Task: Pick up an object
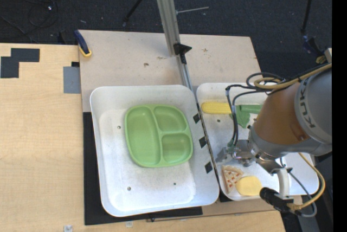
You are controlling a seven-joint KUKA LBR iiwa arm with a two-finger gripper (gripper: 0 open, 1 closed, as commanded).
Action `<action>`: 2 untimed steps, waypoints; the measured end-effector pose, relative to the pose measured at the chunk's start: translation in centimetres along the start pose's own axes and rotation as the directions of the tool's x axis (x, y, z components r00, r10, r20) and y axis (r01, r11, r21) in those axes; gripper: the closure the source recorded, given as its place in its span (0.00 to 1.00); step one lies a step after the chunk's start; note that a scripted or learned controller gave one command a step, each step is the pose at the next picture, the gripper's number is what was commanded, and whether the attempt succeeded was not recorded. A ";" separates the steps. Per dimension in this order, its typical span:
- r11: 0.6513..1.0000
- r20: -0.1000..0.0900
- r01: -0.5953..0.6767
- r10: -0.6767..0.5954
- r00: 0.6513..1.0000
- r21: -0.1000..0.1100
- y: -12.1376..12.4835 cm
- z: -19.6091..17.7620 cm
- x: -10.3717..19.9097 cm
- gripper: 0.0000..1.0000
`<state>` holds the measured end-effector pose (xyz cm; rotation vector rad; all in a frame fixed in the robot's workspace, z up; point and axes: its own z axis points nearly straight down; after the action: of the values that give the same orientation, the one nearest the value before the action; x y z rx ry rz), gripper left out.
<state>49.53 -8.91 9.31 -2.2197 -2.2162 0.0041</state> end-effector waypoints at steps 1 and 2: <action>1.000 -0.002 0.000 0.000 1.000 -0.004 0.1 0.1 -0.1 0.00; 1.000 -0.002 -0.004 0.004 1.000 -0.011 0.4 -1.1 -0.1 1.00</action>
<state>49.92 -8.99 10.37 -2.2291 -2.2159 -0.0112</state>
